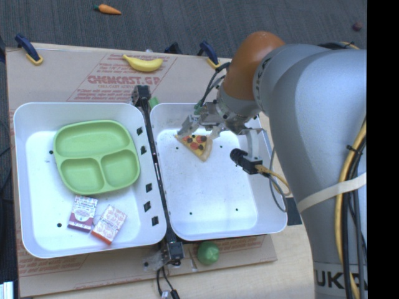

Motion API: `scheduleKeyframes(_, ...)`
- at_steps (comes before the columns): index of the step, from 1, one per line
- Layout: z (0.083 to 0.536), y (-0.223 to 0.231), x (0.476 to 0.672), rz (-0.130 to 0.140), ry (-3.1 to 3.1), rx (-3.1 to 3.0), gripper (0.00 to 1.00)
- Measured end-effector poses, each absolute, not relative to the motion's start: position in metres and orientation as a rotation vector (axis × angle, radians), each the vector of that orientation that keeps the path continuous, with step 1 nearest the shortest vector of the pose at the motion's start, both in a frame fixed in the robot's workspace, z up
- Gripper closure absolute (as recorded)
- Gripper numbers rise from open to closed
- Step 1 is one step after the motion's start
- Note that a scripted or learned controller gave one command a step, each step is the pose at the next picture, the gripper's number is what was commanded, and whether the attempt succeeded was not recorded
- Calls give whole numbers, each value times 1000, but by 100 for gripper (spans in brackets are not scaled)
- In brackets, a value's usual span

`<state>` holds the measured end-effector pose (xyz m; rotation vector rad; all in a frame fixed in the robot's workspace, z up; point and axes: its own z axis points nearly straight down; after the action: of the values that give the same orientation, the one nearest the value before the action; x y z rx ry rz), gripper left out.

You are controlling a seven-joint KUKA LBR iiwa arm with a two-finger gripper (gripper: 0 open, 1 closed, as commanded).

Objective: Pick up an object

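Observation:
A toy pizza slice lies near the back of the right bin, its point toward the front. My gripper sits right at the slice's back edge, low over the bin, with the grey arm and orange band reaching in from the right. Whether it touches the slice is not visible.
The left bin holds a green divided plate and two small red-and-white packets. A toy banana lies on the cardboard behind the bins. A green ball rests in front of the right bin. A black divider runs between the bins.

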<state>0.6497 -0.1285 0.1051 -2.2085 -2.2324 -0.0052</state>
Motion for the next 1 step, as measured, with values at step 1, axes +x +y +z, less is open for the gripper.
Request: scheduleKeyframes(1,116,-128,650,-6,-2235,-2205,100)
